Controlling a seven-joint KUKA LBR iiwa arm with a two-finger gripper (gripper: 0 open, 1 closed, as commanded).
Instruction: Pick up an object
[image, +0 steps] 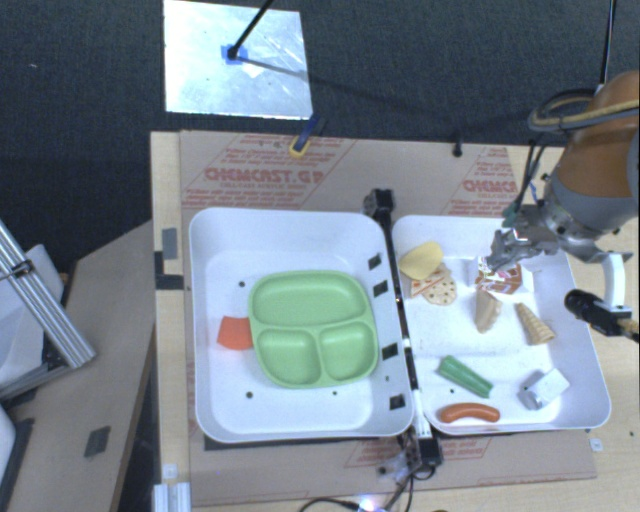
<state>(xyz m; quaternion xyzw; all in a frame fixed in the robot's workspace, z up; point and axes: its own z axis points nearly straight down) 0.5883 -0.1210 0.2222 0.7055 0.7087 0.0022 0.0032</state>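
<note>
Arm enters from 3 o'clock, grey w/ orange band, wrist angled down over the upper part of the R bin. Hand sits low at approx. 12 o'clock of that bin's floor, directly over a small red-and-white item. Contact w/ that item can't be confirmed; hand state: cannot tell from this angle.

R bin contents:
- Yellow piece at 10 o'clock, touching a round cracker-like piece just below it.
- Beige wedge near centre, just below the red-and-white item.
- Cone-shaped item at 3 o'clock of the wedge, apart from it.
- Green bar at 7 o'clock, lying at a slant.
- Red-orange sausage shape at 6 o'clock, by the front wall.
- Small grey block at 5 o'clock.

L bin: green divided tray at centre, three compartments, flat. Orange block at 9 o'clock of tray, just beside its rim.

Both bins sit side by side on a board-covered surface, black clips along the shared wall. Nothing seen lifted off either bin floor.
</note>
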